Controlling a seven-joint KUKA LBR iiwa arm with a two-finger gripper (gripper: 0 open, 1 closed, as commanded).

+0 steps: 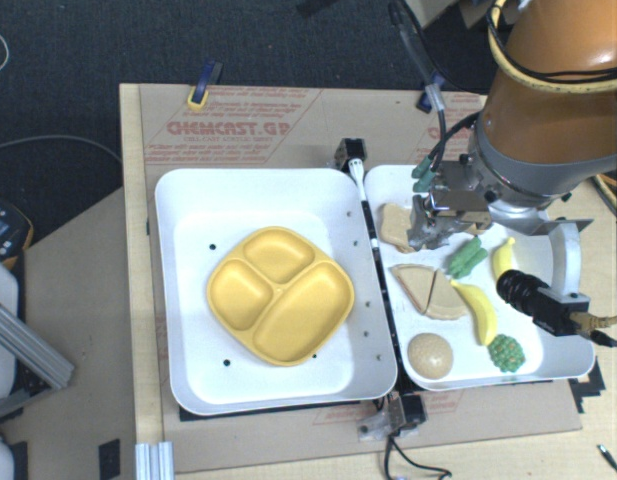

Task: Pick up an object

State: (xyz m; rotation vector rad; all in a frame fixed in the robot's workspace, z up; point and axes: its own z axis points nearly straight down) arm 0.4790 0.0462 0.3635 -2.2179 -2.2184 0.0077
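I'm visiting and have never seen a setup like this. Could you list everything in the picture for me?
Shallow white bins: two, white, side by side on the bench.
Yellow plastic three-compartment plate: one, yellow, left bin.
Toy food pieces: right bin; tan wedge, round tan bun, yellow banana, green bumpy piece, green pod, tan slice.
Blue-yellow clamp: one, board's far edge.
Grey-orange robot arm: one, over right bin; its jaws low by the tan slice.

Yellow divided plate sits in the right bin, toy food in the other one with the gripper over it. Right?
Not quite. The camera view shows the yellow divided plate in the left bin, not the right. The toy food, such as the banana and broccoli, lies in the right bin, with the gripper over it.
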